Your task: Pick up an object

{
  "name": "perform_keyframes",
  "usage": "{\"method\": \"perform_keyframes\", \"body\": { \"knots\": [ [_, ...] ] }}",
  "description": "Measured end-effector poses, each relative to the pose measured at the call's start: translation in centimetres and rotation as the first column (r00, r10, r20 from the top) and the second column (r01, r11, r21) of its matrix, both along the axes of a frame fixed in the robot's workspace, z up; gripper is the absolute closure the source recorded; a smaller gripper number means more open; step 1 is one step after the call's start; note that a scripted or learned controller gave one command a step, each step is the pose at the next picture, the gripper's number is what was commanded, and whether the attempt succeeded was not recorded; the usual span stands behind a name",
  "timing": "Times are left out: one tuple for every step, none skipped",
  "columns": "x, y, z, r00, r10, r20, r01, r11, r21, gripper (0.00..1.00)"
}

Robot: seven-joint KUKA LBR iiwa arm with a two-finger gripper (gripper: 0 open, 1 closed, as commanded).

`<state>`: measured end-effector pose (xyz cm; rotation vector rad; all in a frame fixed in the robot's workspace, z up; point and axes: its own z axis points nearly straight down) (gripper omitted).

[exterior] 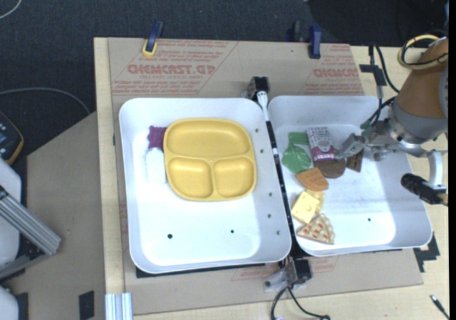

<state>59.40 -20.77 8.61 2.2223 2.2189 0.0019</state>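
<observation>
In the right bin (377, 222) lie several small food toys. They are a green leafy piece (296, 157), a maroon-and-white packet (318, 140), a round brown cookie (330, 167), an orange-brown piece (312, 179), a yellow cheese block (306, 206) and a pizza slice (318, 229). My gripper (352, 152) reaches in from the right and sits low at the right edge of the cookie, just right of the packet. A small brown piece (355, 162) shows right at its tip. The grey arm with its orange band (422, 94) rises behind it.
The left bin (199, 240) holds a yellow divided plate (210, 157), with a purple piece (156, 136) and a white piece (154, 165) at the plate's left. A black divider rail (273, 162) runs between the bins. A black arm part (422, 187) overhangs the right bin's right rim.
</observation>
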Motion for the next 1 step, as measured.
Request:
{"method": "perform_keyframes", "body": {
  "knots": [
    [0.23, 0.03, 1.41, 1.0, 0.001, 0.008, -0.001, 1.0, -0.001, 1.0]
  ]
}}
